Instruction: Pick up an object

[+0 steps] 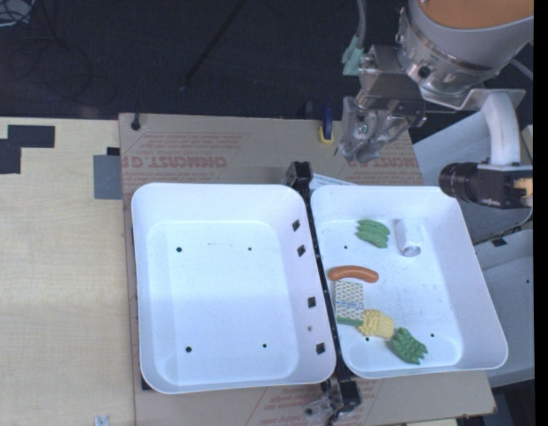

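Two shallow white bins of smooth moulded plastic with rounded corners sit side by side on the counter (51, 327), resting on a brown cardboard sheet (211, 153) printed with reddish lettering. The left bin (158, 211) shows a bare floor marked by a few small dark dots. The right bin (469, 264) holds all the small objects. Toward its far edge lie a green pod-like piece (373, 232) with a bumpy outline and, just beside it on the right, a short grey cylinder (405, 237) lying tilted. Nearer the middle, close to the divider between the bins, lies an orange sausage-shaped piece (353, 274), smooth and slightly curved. Below it sits a pale checked block (348, 299), touching a yellow knobbly piece like a corn cob (376, 324). Near the bin's front edge lies a dark green leafy-shaped piece (407, 346), just beside the yellow one. The gripper (362, 145) hangs above the cardboard beyond the right bin's far edge, well apart from every object and carrying nothing; whether it is spread or closed cannot be made out from this view. Its metal wrist sits under the arm's orange band (469, 3).
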`<state>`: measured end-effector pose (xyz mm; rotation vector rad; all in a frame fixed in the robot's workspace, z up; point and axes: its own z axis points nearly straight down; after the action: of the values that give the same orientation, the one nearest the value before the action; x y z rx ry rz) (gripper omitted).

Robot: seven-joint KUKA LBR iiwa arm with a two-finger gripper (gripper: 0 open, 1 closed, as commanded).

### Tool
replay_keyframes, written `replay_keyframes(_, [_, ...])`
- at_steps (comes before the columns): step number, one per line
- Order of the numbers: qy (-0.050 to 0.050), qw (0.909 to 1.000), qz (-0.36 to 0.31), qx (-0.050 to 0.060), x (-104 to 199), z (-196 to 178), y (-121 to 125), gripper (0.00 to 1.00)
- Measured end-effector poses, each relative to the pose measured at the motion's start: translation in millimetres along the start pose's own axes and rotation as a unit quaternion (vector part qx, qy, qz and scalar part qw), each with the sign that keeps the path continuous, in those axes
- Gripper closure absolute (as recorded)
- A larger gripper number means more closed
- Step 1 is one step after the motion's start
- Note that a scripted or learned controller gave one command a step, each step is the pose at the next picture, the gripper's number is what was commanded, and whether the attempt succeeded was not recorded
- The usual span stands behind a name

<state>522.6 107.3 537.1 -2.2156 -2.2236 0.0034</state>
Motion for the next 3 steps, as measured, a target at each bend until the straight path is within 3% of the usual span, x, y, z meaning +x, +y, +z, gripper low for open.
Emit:
replay_keyframes(1, [-0.002,0.9999,0.004,0.009,-48.8,205.4,-19.5,1.0])
replay_keyframes(2, [-0.001,1.0,0.005,0.004,-97.0,241.8,-48.5,1.0])
replay_keyframes(3, [-0.001,1.0,0.006,0.003,-174.5,286.7,-48.3,1.0])
